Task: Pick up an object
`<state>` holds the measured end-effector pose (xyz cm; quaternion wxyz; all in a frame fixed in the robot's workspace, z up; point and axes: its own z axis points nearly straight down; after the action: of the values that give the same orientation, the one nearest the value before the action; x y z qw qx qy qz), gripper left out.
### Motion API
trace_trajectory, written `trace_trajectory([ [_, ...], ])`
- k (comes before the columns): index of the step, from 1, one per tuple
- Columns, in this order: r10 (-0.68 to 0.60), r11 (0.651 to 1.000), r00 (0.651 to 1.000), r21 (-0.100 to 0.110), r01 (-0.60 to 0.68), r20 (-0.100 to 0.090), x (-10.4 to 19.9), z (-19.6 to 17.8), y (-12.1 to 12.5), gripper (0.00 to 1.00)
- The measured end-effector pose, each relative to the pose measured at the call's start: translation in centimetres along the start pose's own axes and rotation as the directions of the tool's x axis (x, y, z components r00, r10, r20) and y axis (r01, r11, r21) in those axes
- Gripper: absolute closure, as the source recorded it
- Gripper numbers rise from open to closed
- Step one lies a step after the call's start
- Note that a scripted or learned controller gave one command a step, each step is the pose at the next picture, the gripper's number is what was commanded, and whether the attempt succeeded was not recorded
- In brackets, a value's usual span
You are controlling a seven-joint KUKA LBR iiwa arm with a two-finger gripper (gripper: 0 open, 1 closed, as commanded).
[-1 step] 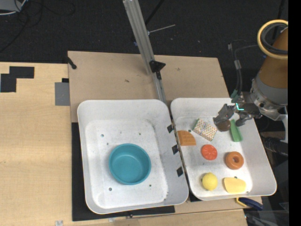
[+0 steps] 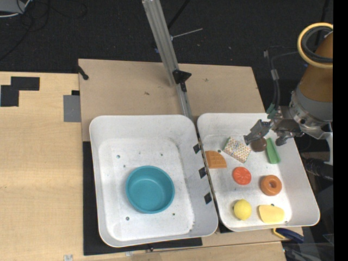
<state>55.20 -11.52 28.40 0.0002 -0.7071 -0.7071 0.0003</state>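
The gripper [image 2: 267, 134] is seen over the upper part of the right bin [image 2: 308, 200], fingers spread apart with nothing between them. A brown object [image 2: 259, 145] and a green object [image 2: 272, 151] lie just beneath it, and a white patterned block [image 2: 237, 148] sits just left of the fingertips; contact cannot be told. Further down lie an orange wedge [image 2: 215, 160], a red tomato [image 2: 242, 175], a brown doughnut [image 2: 271, 185], a yellow lemon [image 2: 242, 209] and a yellow piece [image 2: 270, 213]. A teal bowl [image 2: 150, 188] sits in the left bin [image 2: 109, 140].
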Motion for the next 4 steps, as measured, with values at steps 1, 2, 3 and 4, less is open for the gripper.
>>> trace_trajectory([
  [1,0.000,1.000,1.000,0.005,0.000,-0.001,-0.1,6.3,-0.3,0.00],
  [2,0.000,1.000,1.000,0.004,0.000,-0.001,0.9,11.7,-0.7,0.00],
  [3,0.000,1.000,1.000,0.004,0.000,-0.001,0.8,16.9,0.2,0.00],
  [4,0.002,1.000,1.000,0.000,-0.002,0.000,0.7,15.7,0.3,1.00],
])
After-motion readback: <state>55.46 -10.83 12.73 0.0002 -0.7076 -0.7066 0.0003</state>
